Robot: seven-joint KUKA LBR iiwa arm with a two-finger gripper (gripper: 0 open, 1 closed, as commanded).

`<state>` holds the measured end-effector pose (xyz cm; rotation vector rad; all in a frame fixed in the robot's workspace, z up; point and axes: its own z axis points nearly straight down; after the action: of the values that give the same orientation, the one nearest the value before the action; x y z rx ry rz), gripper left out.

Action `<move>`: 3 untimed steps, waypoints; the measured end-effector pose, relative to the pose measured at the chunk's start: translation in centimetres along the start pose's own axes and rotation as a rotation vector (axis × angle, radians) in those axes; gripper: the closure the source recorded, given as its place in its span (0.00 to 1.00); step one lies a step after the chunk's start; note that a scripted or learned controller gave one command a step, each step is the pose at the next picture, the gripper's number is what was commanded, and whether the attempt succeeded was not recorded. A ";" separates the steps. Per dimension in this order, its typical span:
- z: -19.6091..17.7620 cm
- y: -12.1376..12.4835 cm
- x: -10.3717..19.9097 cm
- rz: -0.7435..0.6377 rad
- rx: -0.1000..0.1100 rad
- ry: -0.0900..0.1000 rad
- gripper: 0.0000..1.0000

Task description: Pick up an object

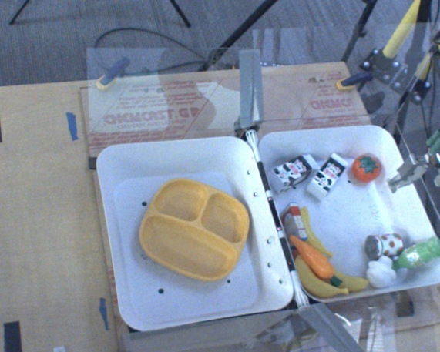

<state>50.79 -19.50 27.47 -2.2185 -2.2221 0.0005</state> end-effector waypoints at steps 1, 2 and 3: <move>17.7 -1.6 3.6 -0.170 -0.002 -0.001 0.00; 18.9 -2.7 0.2 -0.124 -0.002 0.001 0.00; 17.8 -2.6 0.1 -0.122 -0.008 -0.002 1.00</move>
<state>48.15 -19.40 9.69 -2.0831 -2.3588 -0.0065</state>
